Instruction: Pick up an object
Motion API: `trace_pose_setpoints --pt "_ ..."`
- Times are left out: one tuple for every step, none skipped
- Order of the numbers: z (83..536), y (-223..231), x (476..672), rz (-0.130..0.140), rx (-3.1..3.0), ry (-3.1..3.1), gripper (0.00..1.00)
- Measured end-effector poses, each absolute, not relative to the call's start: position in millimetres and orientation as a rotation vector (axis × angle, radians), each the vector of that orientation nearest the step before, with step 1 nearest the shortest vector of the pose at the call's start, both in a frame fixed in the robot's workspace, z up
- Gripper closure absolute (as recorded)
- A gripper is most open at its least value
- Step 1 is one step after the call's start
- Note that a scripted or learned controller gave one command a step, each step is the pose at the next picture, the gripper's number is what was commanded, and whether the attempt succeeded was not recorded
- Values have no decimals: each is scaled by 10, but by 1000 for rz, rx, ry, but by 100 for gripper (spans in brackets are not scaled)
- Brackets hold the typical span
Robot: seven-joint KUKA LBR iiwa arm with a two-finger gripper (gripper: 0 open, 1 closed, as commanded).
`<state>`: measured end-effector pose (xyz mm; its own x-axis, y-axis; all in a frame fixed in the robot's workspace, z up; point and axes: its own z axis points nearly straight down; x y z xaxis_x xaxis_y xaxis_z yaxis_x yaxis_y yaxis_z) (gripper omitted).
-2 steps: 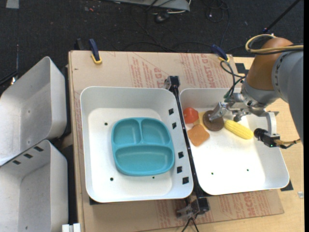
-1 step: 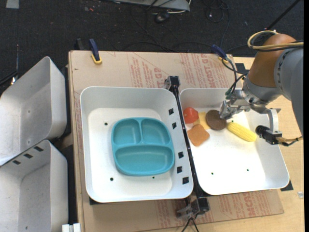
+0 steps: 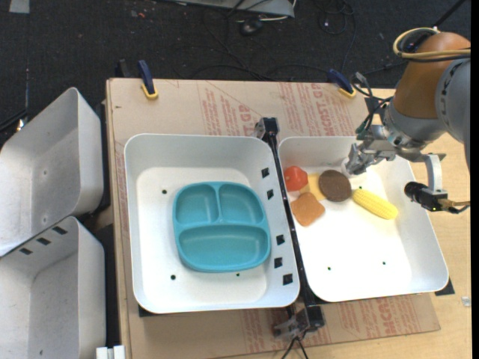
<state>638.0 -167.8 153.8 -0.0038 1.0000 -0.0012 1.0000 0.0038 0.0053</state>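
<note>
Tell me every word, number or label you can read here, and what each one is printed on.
Red print on the brown board under the white bins, upside down: too faint to read for certain.
More red print on the board's front edge: too blurred to read.
Nothing else legible.

Bright, even light is falling from overhead, and both white bins are glowing close to washed out, their inner walls losing detail. Shadows are lying soft and short: a faint one is hugging the teal tray, another is sitting under the arm. The dark floor at the top is going nearly black. Focus is holding fair across the bench, though fine detail is looking slightly soft and grainy.
</note>
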Motion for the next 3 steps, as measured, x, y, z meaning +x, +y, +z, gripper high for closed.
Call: trace_pose_setpoints --pt "2154 -1698 6450 5 2213 2222 100" --pt "2410 -1699 6459 3 2214 2222 100" --pt "2427 -1274 6349 0 2216 2228 100"
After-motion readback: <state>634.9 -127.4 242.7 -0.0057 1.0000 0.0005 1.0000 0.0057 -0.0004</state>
